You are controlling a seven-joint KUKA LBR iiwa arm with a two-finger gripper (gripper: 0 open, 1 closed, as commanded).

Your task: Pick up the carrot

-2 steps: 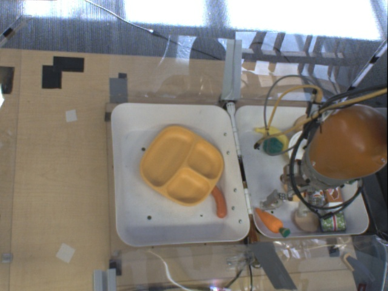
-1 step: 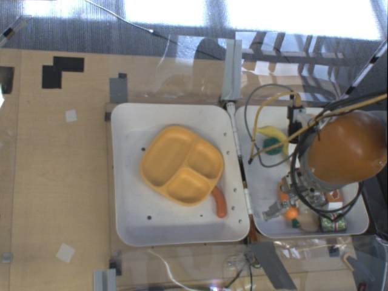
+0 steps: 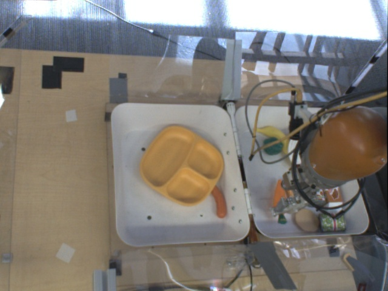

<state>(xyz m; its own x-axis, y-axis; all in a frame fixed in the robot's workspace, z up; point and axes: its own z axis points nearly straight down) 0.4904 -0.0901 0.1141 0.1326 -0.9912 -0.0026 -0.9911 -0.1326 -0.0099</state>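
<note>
orange tapered carrot [image 3: 277,193] lies in right shallow white bin [image 3: 259,223], upright-ish, just beside metal two-finger gripper [image 3: 287,202] on its left. not lifted yet; grasp and lift left to do. gripper low over bin, open or closed: cannot tell. grey arm with orange band [image 3: 345,144] hangs above. yellow sectioned plate [image 3: 182,163] and brown sausage [image 3: 219,202] in left white bin [image 3: 124,162].

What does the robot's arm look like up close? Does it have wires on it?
The arm has a big rounded orange part on top. Black and yellow cables loop around it. Below hangs a small metal gripper, silvery grey, with thin wires beside it.
</note>
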